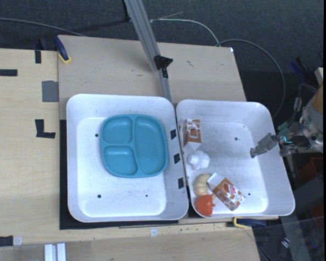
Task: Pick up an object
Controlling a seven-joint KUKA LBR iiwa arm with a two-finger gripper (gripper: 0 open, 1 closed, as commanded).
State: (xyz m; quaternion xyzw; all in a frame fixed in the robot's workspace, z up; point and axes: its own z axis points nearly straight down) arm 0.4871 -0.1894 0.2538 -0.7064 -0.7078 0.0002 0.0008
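So the arm was parked at the right edge of the frame, with the gripper [260,145] poking in over the right rim of the right bin [250,110]. Honestly I couldn't tell how the claw stood, it was a small grey blur at that angle. Nothing was visibly in it, and it sat well apart from all the objects.

The pickable stuff was all bunched along the left side of that right bin, which looked like the arm's source pile. Near the upper left of the bin lay a small carton with a brown-and-white label [191,131]. Just below it was a crumpled white thing [198,159], maybe a wad of paper or plastic, hard to say. Lower down, a yellowish roundish item [202,182] sat just beside a red-and-white packet [227,193], lying tilted. A red ball-like object [204,205], possibly a toy tomato, was tucked against the bin's lower left corner.

The left bin [81,145] held a teal divided plate [134,145], three compartments, nothing in them that I could see.

My guess is the grab hadn't started. The gripper would need to travel left across the open bin floor, and that tight cluster could make a clean pinch awkward.
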